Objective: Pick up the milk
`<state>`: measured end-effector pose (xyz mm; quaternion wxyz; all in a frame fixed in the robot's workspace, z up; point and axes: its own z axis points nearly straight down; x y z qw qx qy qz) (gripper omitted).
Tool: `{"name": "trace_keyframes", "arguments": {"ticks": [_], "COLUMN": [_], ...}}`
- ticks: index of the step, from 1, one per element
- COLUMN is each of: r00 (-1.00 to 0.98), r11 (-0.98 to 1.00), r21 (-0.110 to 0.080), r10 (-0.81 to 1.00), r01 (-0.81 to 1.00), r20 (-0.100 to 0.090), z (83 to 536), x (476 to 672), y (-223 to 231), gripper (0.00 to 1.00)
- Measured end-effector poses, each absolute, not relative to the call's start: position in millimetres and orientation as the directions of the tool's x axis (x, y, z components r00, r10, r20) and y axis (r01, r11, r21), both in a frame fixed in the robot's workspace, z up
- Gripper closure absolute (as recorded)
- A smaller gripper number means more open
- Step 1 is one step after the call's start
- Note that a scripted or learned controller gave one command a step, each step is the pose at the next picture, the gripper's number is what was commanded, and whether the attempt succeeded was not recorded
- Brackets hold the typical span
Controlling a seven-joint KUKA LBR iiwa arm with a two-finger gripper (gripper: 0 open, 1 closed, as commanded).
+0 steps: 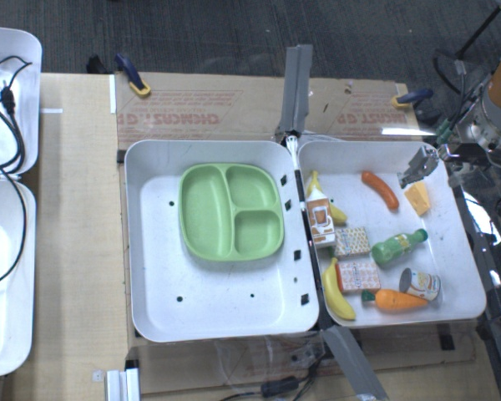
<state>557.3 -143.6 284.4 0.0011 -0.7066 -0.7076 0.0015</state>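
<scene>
Left bin [150,249] holds a divided plate [231,212]. Right bin [459,224] holds the milk carton [320,217] against its left wall, bottle [396,248] to the carton's right, carrot [398,301] near the front.

You see the milk carton [320,218] lying at the right bin's [472,261] left wall, a banana [337,292] below it, and the gripper [419,168] near the cheese wedge [417,198]

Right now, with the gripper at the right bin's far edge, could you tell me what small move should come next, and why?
Probably a short move toward the left of the view, to bring the gripper over the milk. The carton lies by the right bin's left wall, beside a banana, with the sausage lying between.
</scene>
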Motion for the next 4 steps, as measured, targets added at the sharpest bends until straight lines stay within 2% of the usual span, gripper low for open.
{"name": "trace_keyframes", "arguments": {"ticks": [1,2,3,4], "r00": [-0.042,-0.074,-0.238,-0.456], "r11": [0.042,0.074,0.238,0.456], "r21": [-0.003,-0.003,0.007,0.001], "r10": [0.999,0.997,0.971,0.89], "r01": [0.999,0.997,0.971,0.89], "r20": [0.0,0.001,0.001,-0.001], "z": [180,108,96,111], "x": [519.8,487.8,480.8,477.9], "y": [-176,-131,-169,-189], "gripper": [0.0,0.0,0.0,0.0]}}
